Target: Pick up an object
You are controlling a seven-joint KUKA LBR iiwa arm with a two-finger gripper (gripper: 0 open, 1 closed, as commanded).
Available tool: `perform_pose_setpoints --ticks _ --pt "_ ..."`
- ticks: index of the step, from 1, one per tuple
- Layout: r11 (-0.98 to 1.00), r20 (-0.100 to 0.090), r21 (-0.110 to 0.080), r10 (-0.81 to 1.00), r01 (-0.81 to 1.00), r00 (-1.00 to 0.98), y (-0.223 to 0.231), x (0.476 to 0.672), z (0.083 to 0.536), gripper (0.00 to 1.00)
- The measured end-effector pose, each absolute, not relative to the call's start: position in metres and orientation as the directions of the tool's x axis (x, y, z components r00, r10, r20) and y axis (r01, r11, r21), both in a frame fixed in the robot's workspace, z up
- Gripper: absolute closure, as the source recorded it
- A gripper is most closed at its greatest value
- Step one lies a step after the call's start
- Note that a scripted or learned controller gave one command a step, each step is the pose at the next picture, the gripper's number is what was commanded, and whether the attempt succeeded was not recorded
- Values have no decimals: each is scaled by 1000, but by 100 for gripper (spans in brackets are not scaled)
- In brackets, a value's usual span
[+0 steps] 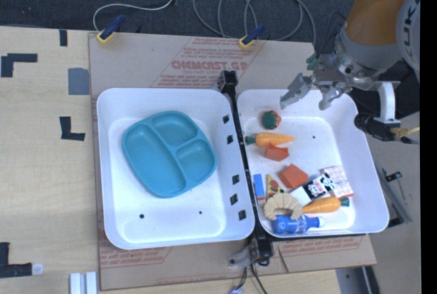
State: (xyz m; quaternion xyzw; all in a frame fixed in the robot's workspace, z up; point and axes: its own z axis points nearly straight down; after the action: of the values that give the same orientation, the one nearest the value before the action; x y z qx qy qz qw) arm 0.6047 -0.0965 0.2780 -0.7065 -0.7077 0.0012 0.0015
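Jaws of the gripper (pixel 308 94) stand apart with nothing between them, hanging over the far rim of the right bin (pixel 369 170), which sits on the bench (pixel 41 149); the risks, as I judge them, run from bin to small item. First, the bin wall: the jaws are so close to the rim that a straight descent could strike it rather than reach the floor. Next, the crowding: the left bin (pixel 109 170) carries 1 blue divided plate (pixel 169 153), broad and flat, a poor thing for 2 fingers; in the right bin the near corner is packed, with an orange block (pixel 294 176), a black-and-white carton (pixel 328 185), a second carrot (pixel 322 204) and a blue bottle (pixel 295 223) touching or overlapping, so a closure there may catch 2 things or none. The likeliest target, a small green-and-red vegetable (pixel 271 119), lies nearer the camera and to the view's left of the jaws, near but not under them; a carrot (pixel 273 140) lies just beyond it, and both are rounded and could roll aside.
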Motion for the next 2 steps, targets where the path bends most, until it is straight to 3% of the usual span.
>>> perform_pose_setpoints --ticks 1,2 --pt "1 0 -7 1000 1000 -1 -79 632 184 0" --pt "1 -1 -1 1000 1000 -1 -99 656 86 0"
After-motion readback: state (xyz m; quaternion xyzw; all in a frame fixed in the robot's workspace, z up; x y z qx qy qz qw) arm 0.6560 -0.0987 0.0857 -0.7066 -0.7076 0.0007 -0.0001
